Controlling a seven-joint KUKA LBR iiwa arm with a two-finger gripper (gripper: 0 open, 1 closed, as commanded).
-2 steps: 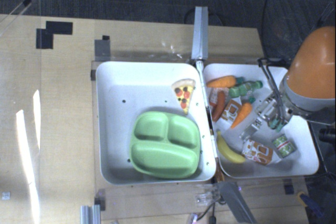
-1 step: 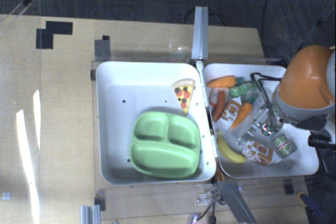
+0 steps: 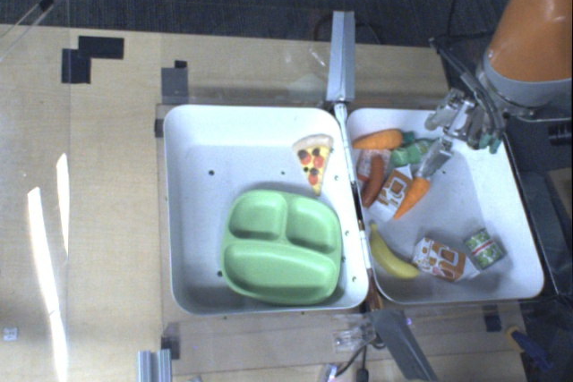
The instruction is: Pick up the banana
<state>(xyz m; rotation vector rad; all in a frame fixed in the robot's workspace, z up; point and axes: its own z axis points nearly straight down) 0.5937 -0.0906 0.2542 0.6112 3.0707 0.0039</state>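
Camera view | we see banana (image 3: 392, 253) lying in right bin (image 3: 515, 233), near its left wall | gripper (image 3: 445, 141) hovers over carrots (image 3: 408, 197), fingers spread, pinching nothing

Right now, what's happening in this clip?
A grey arm with an orange band reaches in from the right, its gripper hanging over the upper part of the right bin, near the carrots and a green item. The banana it is meant to pick up lies untouched at that bin's lower left. The left bin has a green divided tray and a pizza slice.
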